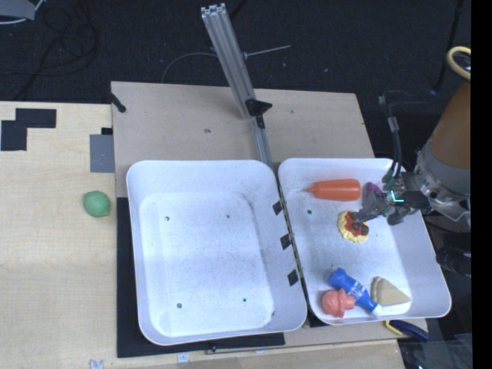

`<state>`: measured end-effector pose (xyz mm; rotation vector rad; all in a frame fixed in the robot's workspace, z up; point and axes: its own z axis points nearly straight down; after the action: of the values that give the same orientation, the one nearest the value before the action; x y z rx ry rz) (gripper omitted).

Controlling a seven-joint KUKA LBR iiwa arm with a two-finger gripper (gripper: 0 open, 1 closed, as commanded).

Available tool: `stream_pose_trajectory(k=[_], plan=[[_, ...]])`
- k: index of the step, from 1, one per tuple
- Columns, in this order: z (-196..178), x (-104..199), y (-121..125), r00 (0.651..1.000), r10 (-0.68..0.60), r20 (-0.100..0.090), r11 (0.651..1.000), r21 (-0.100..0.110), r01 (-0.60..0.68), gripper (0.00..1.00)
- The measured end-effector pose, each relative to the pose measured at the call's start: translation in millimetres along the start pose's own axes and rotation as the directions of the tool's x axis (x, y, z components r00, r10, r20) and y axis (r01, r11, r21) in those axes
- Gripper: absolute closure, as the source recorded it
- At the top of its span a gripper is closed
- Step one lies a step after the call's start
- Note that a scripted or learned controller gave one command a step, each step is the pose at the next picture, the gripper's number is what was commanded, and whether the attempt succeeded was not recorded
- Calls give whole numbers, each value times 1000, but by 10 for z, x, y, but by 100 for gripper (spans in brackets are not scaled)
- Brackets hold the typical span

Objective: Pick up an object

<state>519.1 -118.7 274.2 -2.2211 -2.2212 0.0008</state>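
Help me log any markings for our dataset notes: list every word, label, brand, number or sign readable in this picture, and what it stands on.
None: no readable text anywhere.
The orange bottle-shaped toy, the blue toy and the yellow toy in the right bin show no legible label.
The left bin bears only small dark dots.
The arm's hand shows a small teal light, no characters.
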Motion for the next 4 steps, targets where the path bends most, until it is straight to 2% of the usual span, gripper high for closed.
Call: stream_pose_trajectory(k=[1, 2, 4], plan=[[0, 0, 0, 1000, 0, 0, 1000, 0, 0, 0], [513, -23, 90, 1000, 0, -1, 1000, 4, 0, 0], [1747, -40, -9, 1000, 0, -1, 1000, 6, 0, 0]])
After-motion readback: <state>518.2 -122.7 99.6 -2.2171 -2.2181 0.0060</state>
